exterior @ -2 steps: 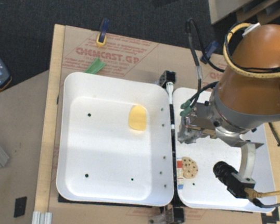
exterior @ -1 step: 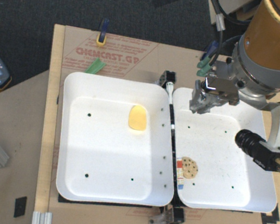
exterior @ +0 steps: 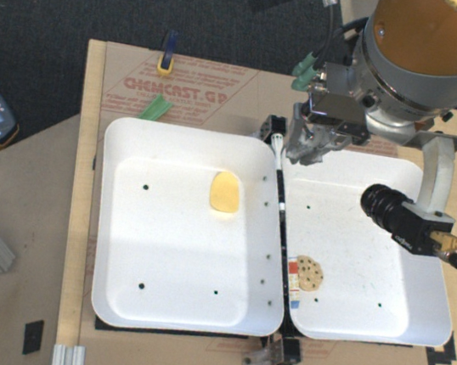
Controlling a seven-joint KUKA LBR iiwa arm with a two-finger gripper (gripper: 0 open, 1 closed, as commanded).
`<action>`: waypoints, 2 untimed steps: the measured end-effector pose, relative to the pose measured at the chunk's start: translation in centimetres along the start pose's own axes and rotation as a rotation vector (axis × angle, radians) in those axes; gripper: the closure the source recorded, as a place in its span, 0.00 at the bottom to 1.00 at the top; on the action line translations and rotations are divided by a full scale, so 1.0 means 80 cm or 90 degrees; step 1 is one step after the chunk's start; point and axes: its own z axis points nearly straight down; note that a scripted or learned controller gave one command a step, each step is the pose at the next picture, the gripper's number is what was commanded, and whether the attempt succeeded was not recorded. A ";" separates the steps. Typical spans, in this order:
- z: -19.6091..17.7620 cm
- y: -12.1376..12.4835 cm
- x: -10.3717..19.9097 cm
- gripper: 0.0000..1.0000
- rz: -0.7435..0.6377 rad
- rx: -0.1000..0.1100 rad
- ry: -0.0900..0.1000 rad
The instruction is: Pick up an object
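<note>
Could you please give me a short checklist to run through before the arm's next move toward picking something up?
1. Target in left bin: a yellow object lies alone on the floor, unobstructed. Ok.
2. Target in right bin: a round speckled object lies near the divider beside a small card. Ok, but crowded.
3. Gripper over a target: it hangs at the far end of the divider, above neither object. Not ok.
4. Finger state: cannot tell.
5. Gripper carrying anything: nothing visible beneath it. Ok.

Robot lab: cardboard-topped bench [exterior: 192,86], twin white bins [exterior: 118,229], clamps.
</note>
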 end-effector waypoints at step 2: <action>0.032 0.000 -0.023 1.00 0.000 -0.004 0.001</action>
